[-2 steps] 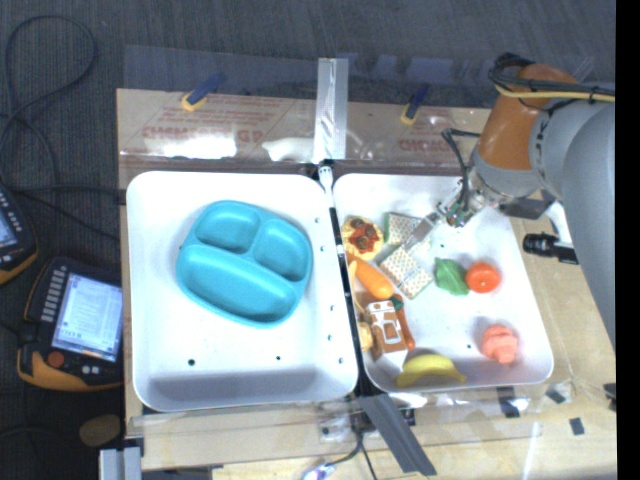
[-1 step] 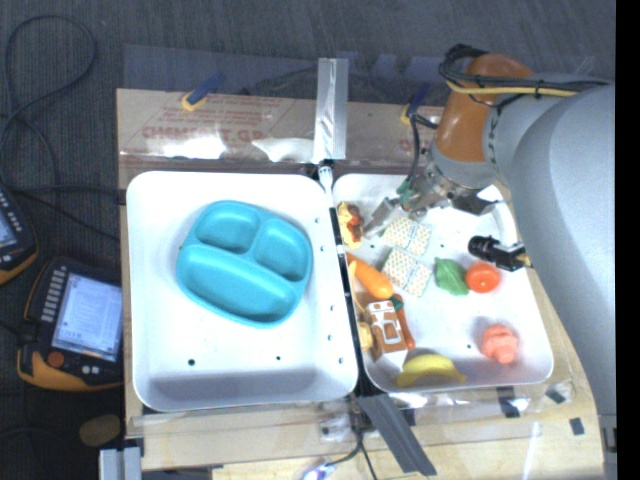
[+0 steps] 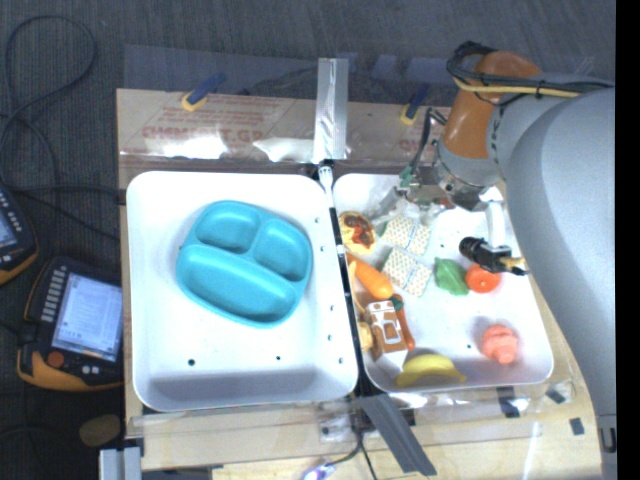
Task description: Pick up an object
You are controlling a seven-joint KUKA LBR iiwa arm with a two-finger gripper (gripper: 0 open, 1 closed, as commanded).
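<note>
My gripper (image 3: pixel 412 190) hangs over the far end of the right bin (image 3: pixel 520 368), just above two pale waffle-patterned crackers (image 3: pixel 406 251). Nothing can be made out in its grasp. Around it in this bin lie a small pizza-like piece (image 3: pixel 357 230), an orange carrot (image 3: pixel 373 280), a green pepper (image 3: pixel 450 277), a red tomato (image 3: pixel 484 281), a pink strawberry (image 3: pixel 500 341), a yellow banana (image 3: pixel 430 370) and an orange box (image 3: pixel 388 328).
The left bin (image 3: pixel 160 368) holds a blue divided plate (image 3: pixel 245 259). The grey arm (image 3: pixel 560 168) covers the right bin's right rim. A raised divider (image 3: pixel 340 268) separates the bins. Devices and cables lie on the floor at left (image 3: pixel 75 318).
</note>
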